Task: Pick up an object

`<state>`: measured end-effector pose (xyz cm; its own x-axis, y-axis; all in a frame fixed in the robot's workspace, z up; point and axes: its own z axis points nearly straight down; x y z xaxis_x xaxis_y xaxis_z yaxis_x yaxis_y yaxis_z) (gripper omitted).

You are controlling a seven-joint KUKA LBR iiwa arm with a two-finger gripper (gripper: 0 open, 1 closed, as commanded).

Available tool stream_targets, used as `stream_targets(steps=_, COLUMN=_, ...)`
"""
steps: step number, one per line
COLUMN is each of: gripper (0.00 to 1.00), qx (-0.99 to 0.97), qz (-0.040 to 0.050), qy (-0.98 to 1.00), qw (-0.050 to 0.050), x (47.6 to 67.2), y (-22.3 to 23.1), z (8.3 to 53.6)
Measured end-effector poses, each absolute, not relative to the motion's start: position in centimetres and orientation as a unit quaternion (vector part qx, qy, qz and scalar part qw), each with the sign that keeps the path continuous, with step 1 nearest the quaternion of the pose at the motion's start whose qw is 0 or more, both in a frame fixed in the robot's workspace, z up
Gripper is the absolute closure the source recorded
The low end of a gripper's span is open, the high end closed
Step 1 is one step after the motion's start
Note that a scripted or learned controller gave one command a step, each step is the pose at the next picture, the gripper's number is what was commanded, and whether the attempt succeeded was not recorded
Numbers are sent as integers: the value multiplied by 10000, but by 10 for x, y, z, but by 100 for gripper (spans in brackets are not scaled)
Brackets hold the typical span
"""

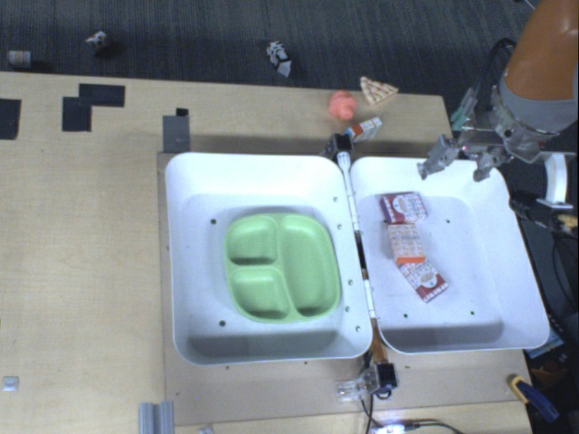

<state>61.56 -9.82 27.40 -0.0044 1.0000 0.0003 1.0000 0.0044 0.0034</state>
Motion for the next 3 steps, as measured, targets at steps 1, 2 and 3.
stream_targets(steps=1, gripper=0, qx=7064, qz=5, qy=7078, qw=4, x=631, y=-131, z=119)
stream_targets(steps=2, gripper=0, qx=7069, qz=63, qy=7073, qw=79, x=599, y=-104, z=91)
stream_targets(steps=3, gripper=100, qx=7060, qz=83, qy=7081, qw=81, x=601, y=-102, z=102)
